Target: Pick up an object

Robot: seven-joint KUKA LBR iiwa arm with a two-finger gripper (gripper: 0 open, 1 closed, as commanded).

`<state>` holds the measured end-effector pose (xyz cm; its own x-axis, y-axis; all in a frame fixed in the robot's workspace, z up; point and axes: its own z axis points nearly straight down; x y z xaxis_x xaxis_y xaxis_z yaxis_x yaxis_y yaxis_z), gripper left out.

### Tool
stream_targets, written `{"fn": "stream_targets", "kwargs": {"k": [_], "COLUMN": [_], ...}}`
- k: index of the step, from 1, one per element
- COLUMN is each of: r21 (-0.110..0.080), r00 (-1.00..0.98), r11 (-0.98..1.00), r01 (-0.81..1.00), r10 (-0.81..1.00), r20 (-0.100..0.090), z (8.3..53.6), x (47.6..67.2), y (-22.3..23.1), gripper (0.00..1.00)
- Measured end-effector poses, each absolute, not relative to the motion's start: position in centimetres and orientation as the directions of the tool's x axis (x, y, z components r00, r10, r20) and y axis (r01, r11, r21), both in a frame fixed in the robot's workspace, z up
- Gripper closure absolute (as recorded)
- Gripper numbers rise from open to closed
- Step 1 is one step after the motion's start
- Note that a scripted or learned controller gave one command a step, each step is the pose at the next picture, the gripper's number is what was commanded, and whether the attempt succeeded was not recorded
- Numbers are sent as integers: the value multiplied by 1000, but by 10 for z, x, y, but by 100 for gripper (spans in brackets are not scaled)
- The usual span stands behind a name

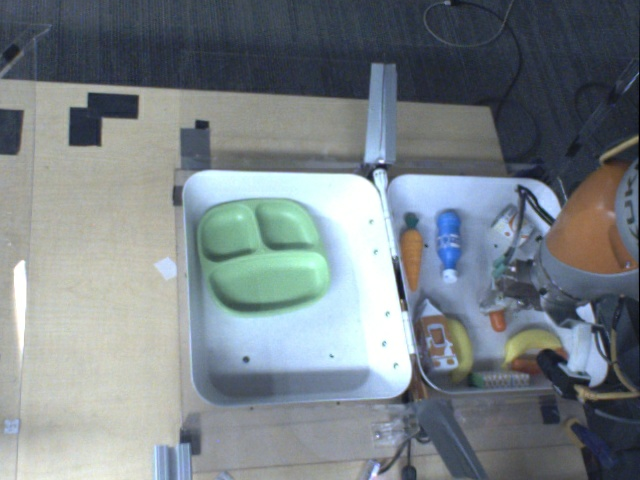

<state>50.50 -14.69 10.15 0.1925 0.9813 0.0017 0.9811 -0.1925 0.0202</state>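
Roughly, by landmark, taking the right bin (470,183) as the reference:

Desk: pale wood desk (90,298) carrying two shallow white bins side by side; black marks near its far left corner.

Left bin: the left bin (300,368) sits just beside the right bin, sharing a metal divider; it holds a green sectioned tray (263,256) toward its far left part.

Arm: grey with an orange band (592,228), reaching over the right bin's right side; its upper body is cut off by the frame edge.

End effector: the end effector (512,290) hangs low over the right bin's right half, amid wires and dark metal parts; whether its fingers are open or closed cannot be told, as the arm hides them.

Objects in the right bin: a toy carrot (411,251) along the left wall; a blue bottle (448,244) just beside it toward the middle; a small printed box (436,340) and a yellow fruit (461,346) at the near left corner; a banana (532,345) at the near right, partly covered by the arm.

Hard to make out: a small orange piece (498,319) just beneath the end effector; its identity is unclear.

Background: dark carpet (250,18) beyond the desk, with a looping cable (470,18).
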Motion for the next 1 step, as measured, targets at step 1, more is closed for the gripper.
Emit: {"fn": "stream_targets", "kwargs": {"k": [1], "r21": [5], "r00": [208], "r11": [-208], "r01": [978], "r10": [978], "r20": [1], "z": [225], "x": [501], "y": [-79], "gripper": [100]}}
